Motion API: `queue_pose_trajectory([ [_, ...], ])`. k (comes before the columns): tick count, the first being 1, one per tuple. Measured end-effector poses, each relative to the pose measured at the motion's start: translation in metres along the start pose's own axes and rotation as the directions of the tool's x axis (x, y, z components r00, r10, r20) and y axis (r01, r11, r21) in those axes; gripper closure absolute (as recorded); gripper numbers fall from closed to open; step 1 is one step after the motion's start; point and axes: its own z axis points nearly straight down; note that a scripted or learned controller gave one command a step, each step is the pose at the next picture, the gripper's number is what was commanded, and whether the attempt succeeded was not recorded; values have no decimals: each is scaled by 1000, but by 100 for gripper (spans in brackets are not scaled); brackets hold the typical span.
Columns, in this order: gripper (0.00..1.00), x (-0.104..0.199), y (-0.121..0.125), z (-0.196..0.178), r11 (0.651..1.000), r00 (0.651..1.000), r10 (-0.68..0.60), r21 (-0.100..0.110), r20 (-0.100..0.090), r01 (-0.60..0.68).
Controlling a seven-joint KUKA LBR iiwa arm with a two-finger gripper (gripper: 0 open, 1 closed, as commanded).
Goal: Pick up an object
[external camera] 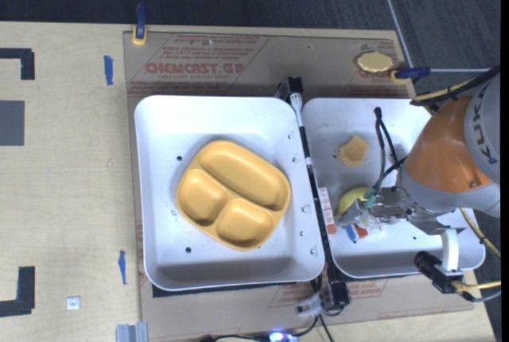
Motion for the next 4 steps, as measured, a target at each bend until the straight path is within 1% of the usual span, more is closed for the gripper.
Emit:
queue_pose_trajectory([
  [1, 0, 3, -2, 10, 1000, 1000, 1, 4, -1, -1],
  [2, 100, 2, 0, 0, 1000, 1000, 1, 0, 0, -1],
  [3, 0, 2, 0, 0, 1000, 1000, 1, 0, 1, -1],
  [4, 0, -7, -1, 10, 1000, 1000, -1, 5, -3, 1],
])
